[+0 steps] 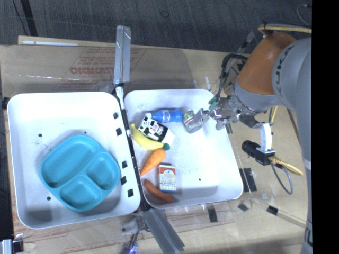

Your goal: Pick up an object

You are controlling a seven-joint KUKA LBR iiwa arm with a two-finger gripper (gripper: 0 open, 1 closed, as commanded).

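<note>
The gripper (197, 119) hangs low over the right bin (225, 168), at two o'clock of the carrot (152, 160), beside the blue bottle (167, 115), seemingly lining up a grab; its opening I cannot tell.

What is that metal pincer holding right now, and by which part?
It cannot be told. The pincer sits low in the right bin, beside the blue bottle, with nothing visibly gripped.
</note>
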